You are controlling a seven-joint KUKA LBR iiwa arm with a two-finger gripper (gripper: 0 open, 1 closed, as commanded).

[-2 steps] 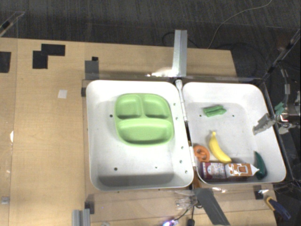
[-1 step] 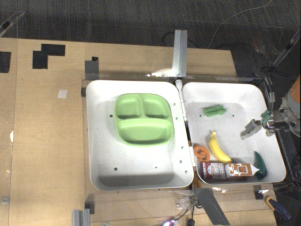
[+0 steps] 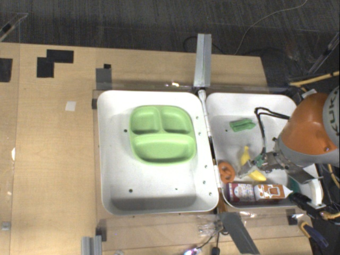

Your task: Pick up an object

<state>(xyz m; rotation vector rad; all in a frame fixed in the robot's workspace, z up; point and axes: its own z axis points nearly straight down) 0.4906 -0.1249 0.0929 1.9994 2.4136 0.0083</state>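
Observation:
My gripper [image 3: 254, 167] reaches into the right bin [image 3: 223, 118] from the right, low over a yellow banana-shaped toy [image 3: 245, 154]. A second yellow piece [image 3: 258, 176] lies just under the fingertips. An orange ring-shaped object [image 3: 226, 170] sits to the left of them. A dark bottle with a brown and white label [image 3: 255, 192] lies on its side along the bin's front wall. A small green block [image 3: 241, 125] rests farther back. The arm's orange band [image 3: 311, 126] covers the bin's right part.
The left bin [image 3: 114, 158] holds a green divided plate [image 3: 161, 133]. A black cable [image 3: 261, 122] loops from the wrist over the right bin. A metal divider post [image 3: 202, 60] stands between the bins at the back.

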